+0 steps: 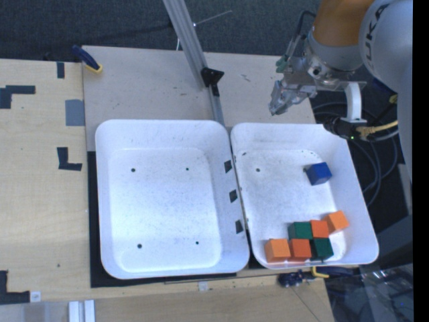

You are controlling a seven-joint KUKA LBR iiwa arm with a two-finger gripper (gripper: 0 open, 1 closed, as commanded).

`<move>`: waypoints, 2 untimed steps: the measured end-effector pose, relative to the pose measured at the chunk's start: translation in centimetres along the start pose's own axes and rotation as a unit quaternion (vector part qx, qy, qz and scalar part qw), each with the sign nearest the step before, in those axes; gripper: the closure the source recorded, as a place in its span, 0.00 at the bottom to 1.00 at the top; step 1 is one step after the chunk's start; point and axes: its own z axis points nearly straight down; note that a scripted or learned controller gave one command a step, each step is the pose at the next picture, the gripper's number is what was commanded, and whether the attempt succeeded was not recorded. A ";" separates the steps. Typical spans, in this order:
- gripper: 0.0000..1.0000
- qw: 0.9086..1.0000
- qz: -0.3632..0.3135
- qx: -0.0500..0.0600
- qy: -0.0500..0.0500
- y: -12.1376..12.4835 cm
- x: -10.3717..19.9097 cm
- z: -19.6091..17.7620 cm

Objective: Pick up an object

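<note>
The right bin serves as the landmark. To its left, touching it along one side, sits the left bin, its floor showing only small dark dots. Beyond the left bin's far corner a grey metal post slants up across the bench, ending in a black bracket.

Inside the right bin, a blue cube lies alone toward the far right of the floor. Along the near wall the other blocks cluster: an orange cube at the left end, a second orange cube beside it, two green cubes and touching them, a third orange cube and a fourth orange cube nearest the right wall.

The gripper hangs just beyond the right bin's far wall, over the bench, with nothing between its fingers; whether they are spread or closed cannot be told
</note>
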 end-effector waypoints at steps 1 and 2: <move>1.00 1.000 0.000 0.001 0.000 0.4 5.2 2.6; 1.00 1.000 -0.001 0.000 0.000 0.9 11.0 2.8</move>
